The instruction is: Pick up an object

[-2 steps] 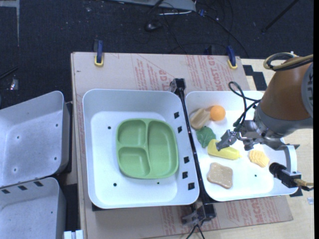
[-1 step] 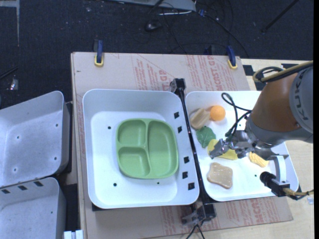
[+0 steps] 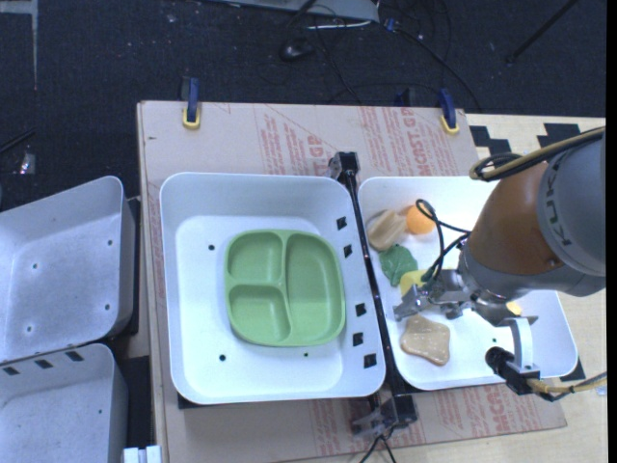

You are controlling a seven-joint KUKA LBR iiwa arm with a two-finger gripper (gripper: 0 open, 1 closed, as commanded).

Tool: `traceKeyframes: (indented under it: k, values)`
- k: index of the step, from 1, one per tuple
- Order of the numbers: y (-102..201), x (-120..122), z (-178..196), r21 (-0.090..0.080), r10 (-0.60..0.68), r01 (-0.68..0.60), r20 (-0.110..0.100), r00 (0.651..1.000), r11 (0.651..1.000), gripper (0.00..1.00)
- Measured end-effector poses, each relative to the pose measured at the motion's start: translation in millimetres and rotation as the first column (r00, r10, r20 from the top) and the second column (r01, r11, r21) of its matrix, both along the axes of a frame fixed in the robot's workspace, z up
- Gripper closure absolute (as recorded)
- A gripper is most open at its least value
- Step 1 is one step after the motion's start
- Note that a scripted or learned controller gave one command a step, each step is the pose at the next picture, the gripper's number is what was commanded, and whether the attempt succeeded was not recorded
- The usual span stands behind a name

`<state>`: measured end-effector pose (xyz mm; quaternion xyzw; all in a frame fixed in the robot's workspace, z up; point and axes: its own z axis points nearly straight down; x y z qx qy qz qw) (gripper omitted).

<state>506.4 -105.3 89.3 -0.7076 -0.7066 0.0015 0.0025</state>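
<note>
Bench (image 3: 251,133) of pale board with red lettering, bearing two shallow white bins side by side, the left bin (image 3: 183,258) nearer its left edge and the right bin (image 3: 559,340) toward its right edge, with two yellow-and-blue clamps (image 3: 192,104) on its far edge.

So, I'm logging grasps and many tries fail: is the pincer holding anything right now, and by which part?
It cannot be told. The pincer sits low in the right bin, above the toast and beside the green item, with nothing visibly clamped.
</note>
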Motion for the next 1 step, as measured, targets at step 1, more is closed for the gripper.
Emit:
traceKeyframes:
  k: [1]
  values:
    - [-0.1,1.1,12.4,0.0,-0.002,0.002,0.004,1.0,1.0,1.0]
